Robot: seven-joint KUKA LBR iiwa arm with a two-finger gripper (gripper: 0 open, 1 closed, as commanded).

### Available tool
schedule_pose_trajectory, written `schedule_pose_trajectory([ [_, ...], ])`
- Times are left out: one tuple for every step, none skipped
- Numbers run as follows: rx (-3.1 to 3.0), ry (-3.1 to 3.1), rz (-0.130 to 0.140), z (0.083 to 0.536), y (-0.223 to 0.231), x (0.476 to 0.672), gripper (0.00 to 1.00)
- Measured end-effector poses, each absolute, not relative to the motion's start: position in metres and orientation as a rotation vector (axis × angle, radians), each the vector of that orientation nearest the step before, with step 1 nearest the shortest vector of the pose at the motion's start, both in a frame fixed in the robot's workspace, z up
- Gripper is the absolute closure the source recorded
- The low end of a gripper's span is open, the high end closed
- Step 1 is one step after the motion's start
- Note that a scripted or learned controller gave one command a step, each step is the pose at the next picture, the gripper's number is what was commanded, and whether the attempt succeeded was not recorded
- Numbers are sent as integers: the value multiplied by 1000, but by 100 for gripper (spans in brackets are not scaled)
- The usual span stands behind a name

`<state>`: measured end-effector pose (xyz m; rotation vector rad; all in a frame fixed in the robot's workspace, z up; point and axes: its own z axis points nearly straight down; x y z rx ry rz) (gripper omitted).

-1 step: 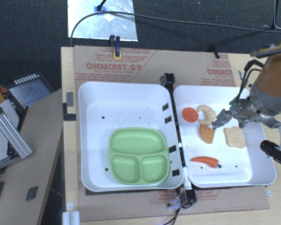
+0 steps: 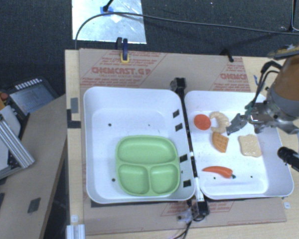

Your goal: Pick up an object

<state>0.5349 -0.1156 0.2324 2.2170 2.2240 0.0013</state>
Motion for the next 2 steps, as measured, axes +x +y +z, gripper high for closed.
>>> schedule_pose_trajectory([
  [2221,2224,-2,189,-115,540,0],
  [2222,2224,-2,146,-119,545,0],
])
